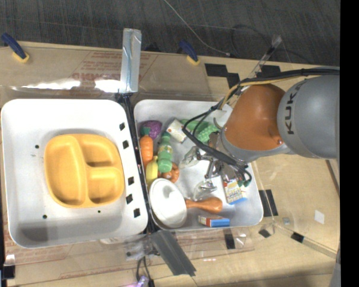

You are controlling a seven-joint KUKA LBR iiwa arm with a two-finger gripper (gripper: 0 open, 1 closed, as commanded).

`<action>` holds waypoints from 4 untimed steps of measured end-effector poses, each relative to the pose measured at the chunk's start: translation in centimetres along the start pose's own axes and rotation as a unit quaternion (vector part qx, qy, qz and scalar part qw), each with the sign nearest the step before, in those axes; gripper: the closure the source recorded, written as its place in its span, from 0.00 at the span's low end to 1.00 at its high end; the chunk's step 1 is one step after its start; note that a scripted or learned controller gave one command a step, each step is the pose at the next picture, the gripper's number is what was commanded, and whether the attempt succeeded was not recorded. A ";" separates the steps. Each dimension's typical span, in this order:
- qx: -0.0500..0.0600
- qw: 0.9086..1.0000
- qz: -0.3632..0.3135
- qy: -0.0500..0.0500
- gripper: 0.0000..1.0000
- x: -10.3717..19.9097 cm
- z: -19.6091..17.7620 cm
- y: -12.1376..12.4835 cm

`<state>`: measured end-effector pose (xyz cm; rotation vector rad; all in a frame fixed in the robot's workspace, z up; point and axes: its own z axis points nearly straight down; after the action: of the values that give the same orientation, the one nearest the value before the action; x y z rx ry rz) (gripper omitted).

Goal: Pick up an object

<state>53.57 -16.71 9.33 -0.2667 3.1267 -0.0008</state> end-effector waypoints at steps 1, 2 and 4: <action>0.001 0.999 0.054 -0.002 0.00 -10.6 -4.1 -1.7; -0.001 0.996 -0.093 0.002 0.00 -2.1 0.2 -1.3; 0.001 0.998 0.065 0.002 0.00 -0.2 0.2 4.8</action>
<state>52.93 -11.95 9.17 -0.0629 3.1413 -0.0028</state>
